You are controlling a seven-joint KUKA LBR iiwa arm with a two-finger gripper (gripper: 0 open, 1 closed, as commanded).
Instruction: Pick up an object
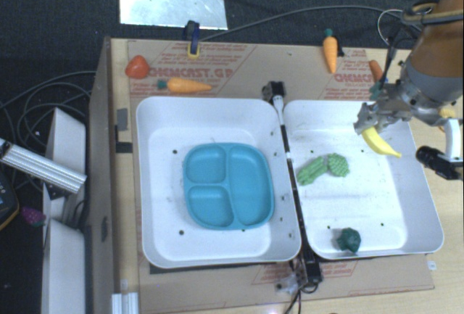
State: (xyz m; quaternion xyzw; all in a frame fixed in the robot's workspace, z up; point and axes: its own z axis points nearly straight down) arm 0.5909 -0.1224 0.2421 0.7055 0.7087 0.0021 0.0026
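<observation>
My gripper (370, 125) hangs over the far right part of the right bin (406, 233). A yellow banana (383, 143) sticks out from between its fingers, slanting down to the right, and the fingers are shut on its upper end. A green pea pod (312, 170) and a green leafy piece (338, 164) lie near the middle of the right bin. A dark green round object (349, 239) sits near that bin's front edge.
The left bin (156, 160) holds a blue divided plate (228, 185). On the bench behind the bins lie a tomato (137, 67), a carrot (186, 85), another carrot (330, 51) and a yellow-blue clamp (193, 39). A black divider (287, 160) runs between the bins.
</observation>
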